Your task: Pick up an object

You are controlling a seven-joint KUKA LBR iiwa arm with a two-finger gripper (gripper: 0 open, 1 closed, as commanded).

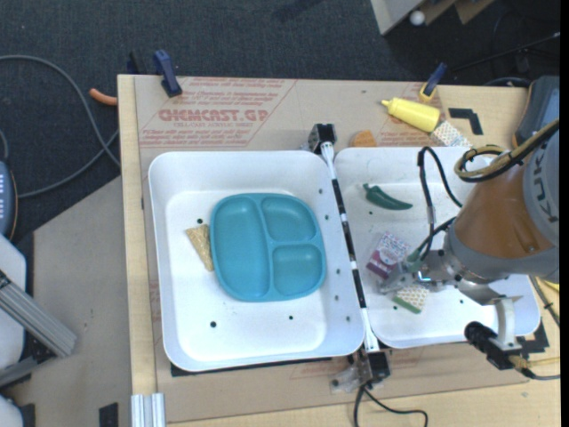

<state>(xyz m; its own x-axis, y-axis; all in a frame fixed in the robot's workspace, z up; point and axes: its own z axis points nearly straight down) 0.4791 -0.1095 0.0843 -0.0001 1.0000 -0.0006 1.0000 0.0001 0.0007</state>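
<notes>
Camera view, looking down on two white bins on tabletop (133,238).
Gripper (416,272) low in right bin (498,323), above purple-and-white packet (388,256) and small green piece (409,304); opening of gripper cannot be told. Dark green pepper (388,197) farther back in same bin. Teal divided plate (267,245) over tan wedge (201,244) in left bin (178,185). Yellow bottle (411,112) outside bins.
</notes>
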